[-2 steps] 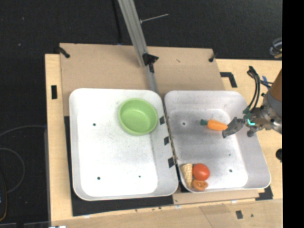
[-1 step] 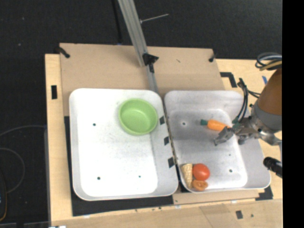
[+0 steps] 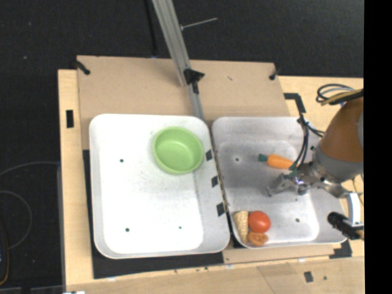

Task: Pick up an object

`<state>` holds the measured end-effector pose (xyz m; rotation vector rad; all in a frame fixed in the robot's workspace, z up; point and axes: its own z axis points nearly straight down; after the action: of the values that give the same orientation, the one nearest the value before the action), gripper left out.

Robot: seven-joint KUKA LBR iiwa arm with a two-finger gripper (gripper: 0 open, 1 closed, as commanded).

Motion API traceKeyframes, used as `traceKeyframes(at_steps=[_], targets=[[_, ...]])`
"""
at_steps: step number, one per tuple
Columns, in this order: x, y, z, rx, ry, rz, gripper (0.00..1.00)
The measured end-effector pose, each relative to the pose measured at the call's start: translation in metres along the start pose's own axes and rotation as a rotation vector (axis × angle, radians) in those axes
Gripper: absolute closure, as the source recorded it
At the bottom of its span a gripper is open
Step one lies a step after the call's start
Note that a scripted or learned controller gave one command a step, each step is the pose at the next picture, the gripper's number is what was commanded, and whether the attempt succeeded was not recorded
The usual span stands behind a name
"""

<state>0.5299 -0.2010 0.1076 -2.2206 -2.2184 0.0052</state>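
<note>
Currently: grey two-finger gripper (image 3: 283,185) low in right shallow white bin (image 3: 245,136), just beside small orange carrot-shaped toy (image 3: 280,161); finger state indeterminable, likely approaching.

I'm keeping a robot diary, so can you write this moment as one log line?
gripper: low in right bin, holding nothing seen | carrot: just beyond it | tomato: near corner | green bowl: left bin

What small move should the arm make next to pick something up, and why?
Probably shift the gripper a little toward the far side of the right bin and lower it over the carrot. The carrot lies alone on the bin floor, just beyond the gripper, while the tomato sits crowded with other food in the near corner.
</note>
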Motion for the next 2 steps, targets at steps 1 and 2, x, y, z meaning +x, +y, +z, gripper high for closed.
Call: traceKeyframes(at_steps=[1, 2], targets=[[-0.001, 0.002, -0.014, -0.010, -0.002, 0.004, 1.00], [-0.002, 0.009, -0.059, -0.011, -0.002, -0.004, 1.00]])
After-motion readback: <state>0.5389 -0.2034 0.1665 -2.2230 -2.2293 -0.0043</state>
